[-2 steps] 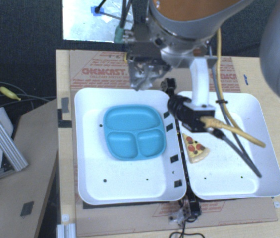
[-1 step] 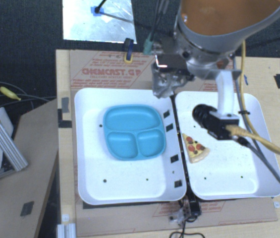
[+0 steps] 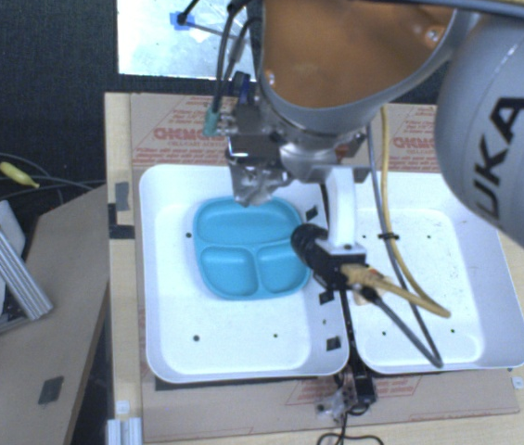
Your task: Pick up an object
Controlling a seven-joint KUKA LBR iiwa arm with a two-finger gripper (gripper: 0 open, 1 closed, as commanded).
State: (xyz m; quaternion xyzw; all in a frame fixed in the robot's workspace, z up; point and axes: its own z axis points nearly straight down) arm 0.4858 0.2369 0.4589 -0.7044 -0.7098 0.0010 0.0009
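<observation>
Jaws hang low over the left bin point(image 3: 234, 355), masked from above by the wrist, so whether they stand wide or narrow cannot be told. Past the bin's near wall lies the blue divided tray point(image 3: 243, 262), flat on the bin floor with its three compartments facing up. Likely failure: a pinch on so thin and smooth a rim may slip, or lift one edge so that the tray tilts and drops. The jaws meet the tray at its far rim, touching or just above it.
</observation>
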